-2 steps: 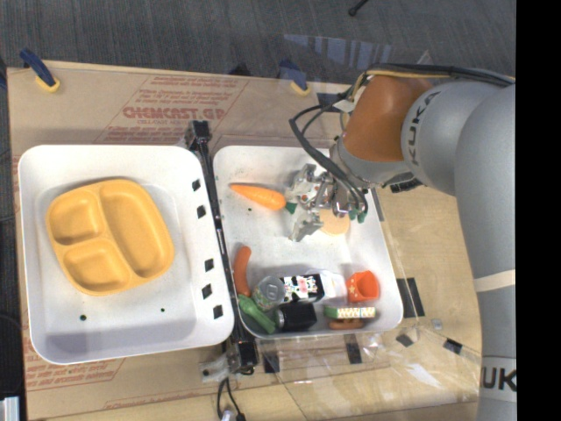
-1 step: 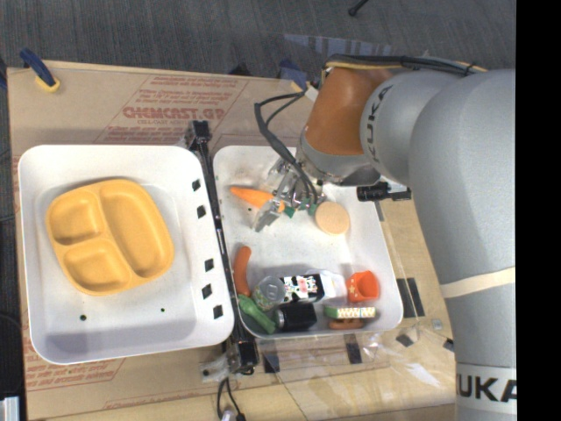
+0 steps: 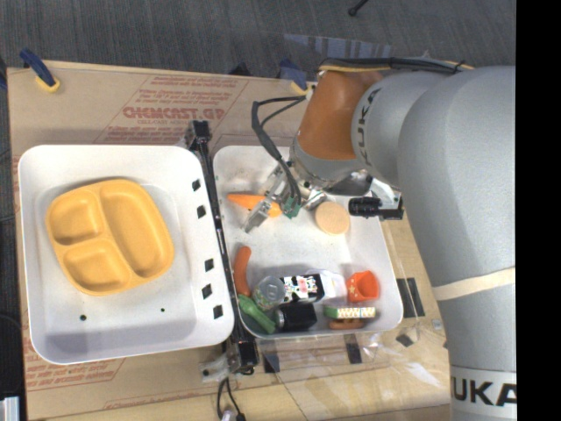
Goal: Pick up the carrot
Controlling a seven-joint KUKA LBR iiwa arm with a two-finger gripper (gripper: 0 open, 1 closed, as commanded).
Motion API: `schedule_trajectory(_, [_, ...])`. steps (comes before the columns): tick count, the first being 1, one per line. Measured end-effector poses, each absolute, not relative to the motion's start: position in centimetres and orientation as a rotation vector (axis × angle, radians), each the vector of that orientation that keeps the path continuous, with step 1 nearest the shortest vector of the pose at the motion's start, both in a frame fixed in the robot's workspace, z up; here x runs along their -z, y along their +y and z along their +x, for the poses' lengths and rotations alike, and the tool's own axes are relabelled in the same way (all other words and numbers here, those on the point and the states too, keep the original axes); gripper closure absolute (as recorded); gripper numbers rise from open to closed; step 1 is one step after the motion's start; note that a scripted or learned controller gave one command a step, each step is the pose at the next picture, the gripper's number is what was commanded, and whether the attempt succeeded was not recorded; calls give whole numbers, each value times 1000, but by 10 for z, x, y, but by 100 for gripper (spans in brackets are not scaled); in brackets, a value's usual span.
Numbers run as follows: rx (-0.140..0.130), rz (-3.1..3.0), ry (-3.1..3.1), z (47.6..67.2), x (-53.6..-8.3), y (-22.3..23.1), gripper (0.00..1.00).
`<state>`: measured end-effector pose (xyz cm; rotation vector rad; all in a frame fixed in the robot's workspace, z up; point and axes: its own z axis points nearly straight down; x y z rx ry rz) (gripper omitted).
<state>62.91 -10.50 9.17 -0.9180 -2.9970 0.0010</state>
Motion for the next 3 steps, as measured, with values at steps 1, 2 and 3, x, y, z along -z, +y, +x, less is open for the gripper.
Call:
schedule_trajectory(1, [-2, -1296, -2856, 606, -92, -97, 0])
schedule_trajectory(2, [-3, -1284, -2862, 607, -102, -96, 100])
schedule_trajectory(3, [5, -1736, -2622, 556, -195, -38, 100])
